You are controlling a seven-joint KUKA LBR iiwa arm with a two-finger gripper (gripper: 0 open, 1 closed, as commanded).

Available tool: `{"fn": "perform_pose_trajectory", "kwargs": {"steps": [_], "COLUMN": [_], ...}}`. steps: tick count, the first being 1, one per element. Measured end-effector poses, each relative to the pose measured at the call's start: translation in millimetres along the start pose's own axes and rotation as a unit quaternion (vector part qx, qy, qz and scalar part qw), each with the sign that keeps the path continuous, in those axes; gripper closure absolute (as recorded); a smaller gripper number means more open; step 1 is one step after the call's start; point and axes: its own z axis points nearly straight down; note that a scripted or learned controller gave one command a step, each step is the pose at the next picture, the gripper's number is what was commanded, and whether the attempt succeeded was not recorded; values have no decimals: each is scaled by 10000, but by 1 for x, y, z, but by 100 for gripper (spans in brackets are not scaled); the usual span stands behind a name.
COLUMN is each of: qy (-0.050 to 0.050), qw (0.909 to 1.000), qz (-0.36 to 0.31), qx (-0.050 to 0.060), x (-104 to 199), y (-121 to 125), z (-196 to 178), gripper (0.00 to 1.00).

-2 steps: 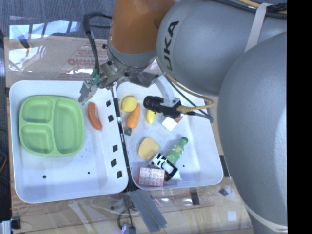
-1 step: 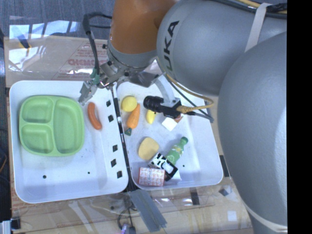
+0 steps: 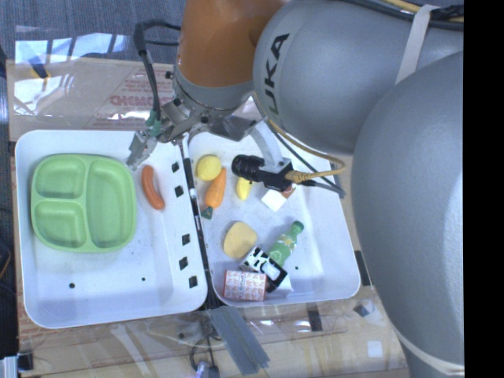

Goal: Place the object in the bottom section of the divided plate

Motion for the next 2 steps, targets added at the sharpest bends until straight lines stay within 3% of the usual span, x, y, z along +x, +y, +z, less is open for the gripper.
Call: {"fn": "perform_pose_trajectory", "kwargs": {"steps": [1,2], "qy": [-3,-4], "qw": [9947,9948], "qz": [1025,1023], "qx": [6,7], "x": [21,21], "y": [50,50], "z": [50,50], "gripper": [0,0]}}
